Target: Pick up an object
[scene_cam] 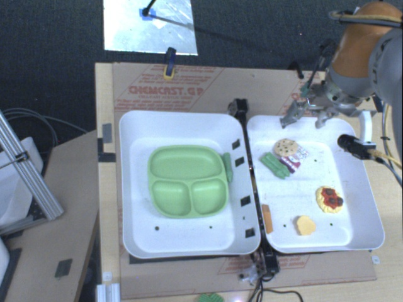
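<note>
Left bin (135,168), frame centre-left: holds a green divided tray (187,180). Right bin (365,212): holds all the loose objects, none lifted. Gripper (306,114) hovers over the bin's upper edge, fingers apart, nothing between them. Pick not yet made; descent, grasp and lift remain. Likely target, green pea pod (274,165), lies in the bin's upper-left part, long axis running upper-left to lower-right, beside the cookie (285,147).

You look down on a dark carpet floor (56,36); a shiny metal sheet (150,19) lies on it at the top, catching the light; brown cardboard (170,90) with red lettering covers the bench; at the left you see a tan side table (63,219) and a silver metal rail (28,175) slanting across it.
</note>
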### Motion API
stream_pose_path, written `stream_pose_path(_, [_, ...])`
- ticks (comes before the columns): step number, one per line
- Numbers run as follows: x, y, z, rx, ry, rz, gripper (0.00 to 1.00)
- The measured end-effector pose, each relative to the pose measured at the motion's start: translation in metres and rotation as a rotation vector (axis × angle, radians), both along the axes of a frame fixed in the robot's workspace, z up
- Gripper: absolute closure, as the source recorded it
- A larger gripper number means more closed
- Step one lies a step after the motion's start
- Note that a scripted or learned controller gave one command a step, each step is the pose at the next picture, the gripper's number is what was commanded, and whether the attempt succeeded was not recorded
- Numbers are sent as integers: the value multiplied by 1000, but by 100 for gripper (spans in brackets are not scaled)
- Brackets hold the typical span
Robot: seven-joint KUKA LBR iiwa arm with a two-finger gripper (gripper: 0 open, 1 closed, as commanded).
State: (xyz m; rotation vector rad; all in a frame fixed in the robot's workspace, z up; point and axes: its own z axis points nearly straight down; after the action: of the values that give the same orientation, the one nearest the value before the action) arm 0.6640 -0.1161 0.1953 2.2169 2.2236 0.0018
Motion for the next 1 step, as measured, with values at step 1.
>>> stream_pose_path(1, [-79, -21, -12, 0, 6, -6, 0])
